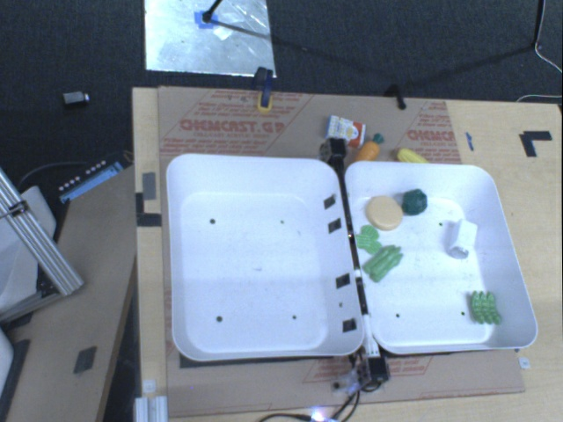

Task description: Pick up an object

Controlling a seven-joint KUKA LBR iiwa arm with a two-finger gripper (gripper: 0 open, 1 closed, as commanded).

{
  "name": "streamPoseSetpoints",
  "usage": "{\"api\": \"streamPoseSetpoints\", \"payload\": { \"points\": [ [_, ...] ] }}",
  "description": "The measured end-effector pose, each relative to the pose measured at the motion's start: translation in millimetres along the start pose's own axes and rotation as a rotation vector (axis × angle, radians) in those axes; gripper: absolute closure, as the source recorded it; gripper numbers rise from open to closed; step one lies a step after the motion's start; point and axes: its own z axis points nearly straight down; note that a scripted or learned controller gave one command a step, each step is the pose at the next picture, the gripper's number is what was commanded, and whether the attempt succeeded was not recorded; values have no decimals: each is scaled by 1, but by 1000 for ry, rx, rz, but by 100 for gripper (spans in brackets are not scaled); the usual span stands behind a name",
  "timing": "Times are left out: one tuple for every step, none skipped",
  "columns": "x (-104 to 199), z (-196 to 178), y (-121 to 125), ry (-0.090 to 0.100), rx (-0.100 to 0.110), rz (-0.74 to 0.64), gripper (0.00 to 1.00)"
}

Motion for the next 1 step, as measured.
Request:
{"api": "streamPoseSetpoints", "payload": {
  "points": [
    [1, 0, -40, 1, 0, -1, 100]
  ]
}}
